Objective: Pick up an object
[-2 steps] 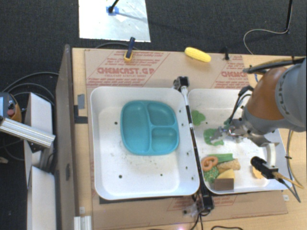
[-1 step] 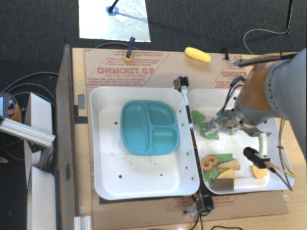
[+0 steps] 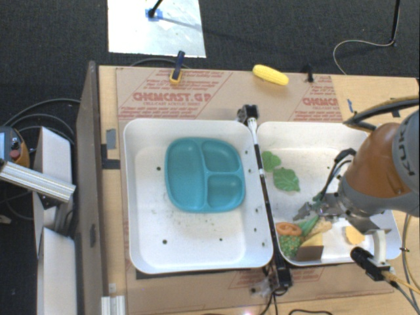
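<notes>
Grey gripper, fingers spread, hovers over a toy pile at the right bin's front-left corner.

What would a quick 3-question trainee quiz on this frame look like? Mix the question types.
1. True or false: the teal divided plate lies in the same bin as the green leaf pieces.
2. Multiple choice: where is the yellow banana-shaped object? A) in the left bin B) in the right bin C) on the cardboard behind the bins
3. Fill in: the gripper sits over the ____ bin, near the small pile of items at its front-left corner.

Key
1. False: the plate is in the left bin, the leaves in the right one.
2. C
3. right
</notes>
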`<state>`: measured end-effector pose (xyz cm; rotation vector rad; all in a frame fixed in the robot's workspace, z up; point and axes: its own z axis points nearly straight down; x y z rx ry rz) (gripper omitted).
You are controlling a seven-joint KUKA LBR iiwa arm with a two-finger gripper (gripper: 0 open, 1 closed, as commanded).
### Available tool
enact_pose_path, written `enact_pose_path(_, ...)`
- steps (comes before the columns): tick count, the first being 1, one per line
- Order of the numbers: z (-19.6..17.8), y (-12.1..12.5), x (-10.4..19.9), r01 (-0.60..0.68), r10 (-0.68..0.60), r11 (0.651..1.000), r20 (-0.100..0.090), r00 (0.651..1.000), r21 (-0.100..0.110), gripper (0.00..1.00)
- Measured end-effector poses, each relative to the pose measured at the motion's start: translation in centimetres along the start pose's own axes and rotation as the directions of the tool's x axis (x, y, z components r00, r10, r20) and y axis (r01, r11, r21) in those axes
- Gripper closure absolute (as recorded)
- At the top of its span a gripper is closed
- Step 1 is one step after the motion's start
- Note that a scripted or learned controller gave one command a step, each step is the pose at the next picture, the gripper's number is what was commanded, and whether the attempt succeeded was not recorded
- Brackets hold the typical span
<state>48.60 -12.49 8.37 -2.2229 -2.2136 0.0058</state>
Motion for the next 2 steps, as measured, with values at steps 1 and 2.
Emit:
enact_pose_path(1, -1.2, 0.5, 0.1, 0.006, -0.006, 1.0, 0.003, 1.0, -0.012, 1.0)
enact_pose_path(2, -10.7, 7.5, 8.6, 0.02, -0.02, 1.0, -0.002, 1.0, -0.022, 1.0)
